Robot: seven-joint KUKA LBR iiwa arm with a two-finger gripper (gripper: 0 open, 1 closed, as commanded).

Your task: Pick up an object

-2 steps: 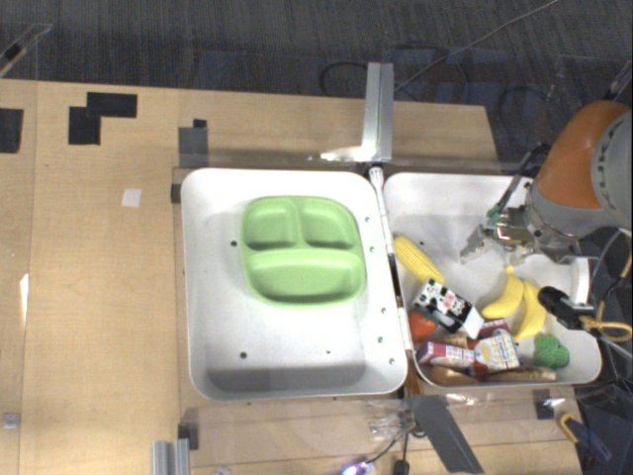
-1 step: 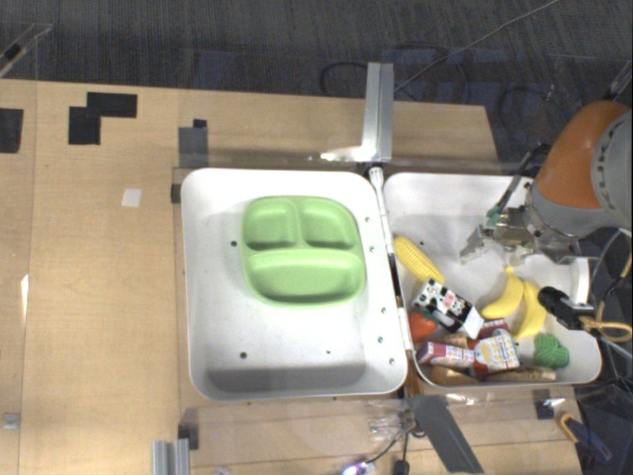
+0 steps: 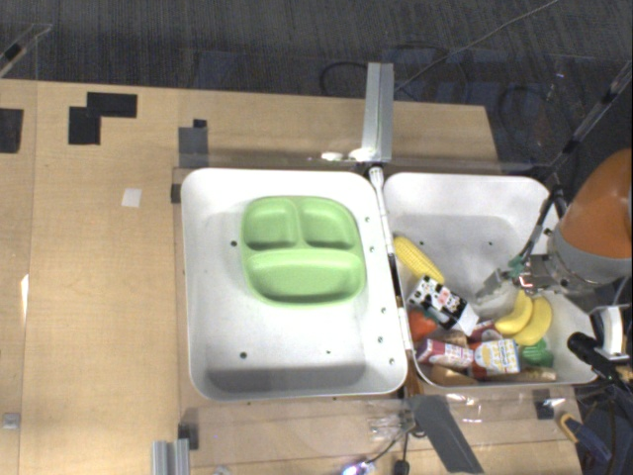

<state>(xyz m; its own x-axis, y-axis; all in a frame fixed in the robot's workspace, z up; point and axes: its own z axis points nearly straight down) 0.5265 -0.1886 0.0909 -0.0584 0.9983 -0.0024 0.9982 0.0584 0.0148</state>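
Note:
The right bin (image 3: pixel 465 211) holds a pile of small items along its near side. A yellow corn cob (image 3: pixel 417 259) lies by the left wall. Below it sit a black-and-white box (image 3: pixel 438 300) and a red piece (image 3: pixel 423 327). A yellow banana bunch (image 3: pixel 524 317) rests toward the right, and a labelled bottle (image 3: pixel 490 356) lies on its side at the front. My gripper (image 3: pixel 499 287) reaches in from the right, low over the pile, just up and left of the bananas. Nothing is visibly held in it.
The left bin (image 3: pixel 213 295) carries a green divided plate (image 3: pixel 300 248) at its middle. A metal post (image 3: pixel 379 107) rises behind the wall shared by the two bins. The arm's orange band (image 3: pixel 598 216) hangs over the right bin's right edge.

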